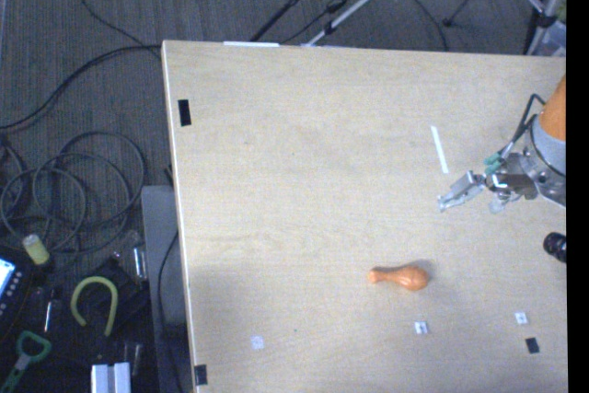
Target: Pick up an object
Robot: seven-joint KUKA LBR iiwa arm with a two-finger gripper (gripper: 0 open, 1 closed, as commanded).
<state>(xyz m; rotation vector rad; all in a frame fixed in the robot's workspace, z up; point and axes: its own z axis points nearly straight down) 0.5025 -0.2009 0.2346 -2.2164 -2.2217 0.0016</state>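
Observation:
An orange pear-shaped object [401, 277] lies on its side on the pale wooden bench top [304, 161], near the front. My gripper [471, 195] hangs at the right side of the bench, above and to the right of the orange object and well apart from it. Its fingers [456, 195] point left and down, and they stand open with nothing between them. The grey wrist and its orange band [555, 115] enter from the right edge.
A thin white stick [440, 149] lies just up-left of the gripper. Small white and black markers [421, 327] dot the front right of the bench. Cables, tripod legs and tools lie on the floor to the left and behind.

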